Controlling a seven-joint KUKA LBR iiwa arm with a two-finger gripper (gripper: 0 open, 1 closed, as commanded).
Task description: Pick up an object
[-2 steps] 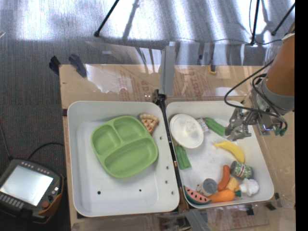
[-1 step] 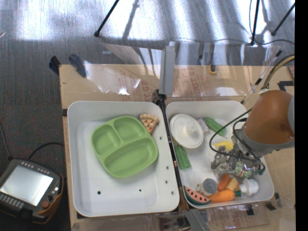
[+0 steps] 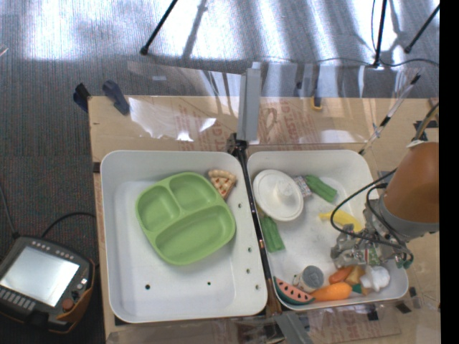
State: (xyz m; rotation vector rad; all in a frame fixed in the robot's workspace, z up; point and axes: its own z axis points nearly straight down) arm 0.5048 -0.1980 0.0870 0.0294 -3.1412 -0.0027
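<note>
**Arm low over the crowded right bin**

Reaching in from the right, the grey arm with its orange band hangs over the right bin [image 3: 358, 165], and its end effector [image 3: 367, 249] sits low near that bin's front right corner. Whether it is wide or narrow cannot be told, since cables and metal parts blur together there.

Both shallow white bins lie side by side on the table [image 3: 165, 120], their inner rims almost touching. The left bin [image 3: 115, 264] has broad bare floor along its front and left edges; a smooth green divided plate [image 3: 186, 217] lies tilted near its middle, and a ridged, waffle-like wedge [image 3: 223, 183] rests just beside the plate's far right corner.

The right bin is tighter. A round white lid or dish [image 3: 278, 194] sits near its far left, with a green vegetable piece [image 3: 320, 188] beside it and another long green piece [image 3: 272, 233] along the left wall. Near the front rim lie a watermelon slice [image 3: 294, 291], a small grey round cap [image 3: 313, 275], an orange carrot [image 3: 331, 292] and a white lumpy piece [image 3: 376, 278]. These last items lie just beside the end effector. A yellow object [image 3: 343, 218] is partly hidden behind a black cable.
</note>
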